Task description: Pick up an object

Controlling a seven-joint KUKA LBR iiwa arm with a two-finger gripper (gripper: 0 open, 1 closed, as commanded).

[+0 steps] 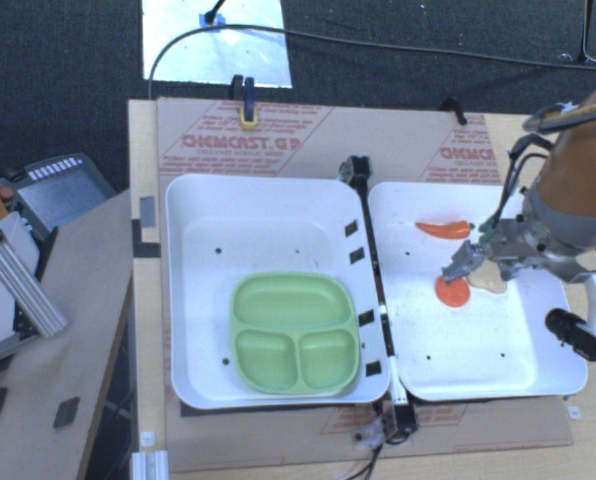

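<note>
In the right bin lie an orange carrot-shaped piece, a round red-orange piece and a pale beige piece partly hidden under the arm. My gripper hangs low over the bin, its tip just above the upper edge of the round red-orange piece and left of the beige one. Nothing is visibly held between its fingers. The left bin holds a green divided plate.
The two white bins meet at a black-clipped seam in the middle. The left bin has bare floor behind the green plate. Cardboard lies under both bins. The arm's grey body covers the right bin's far right side.
</note>
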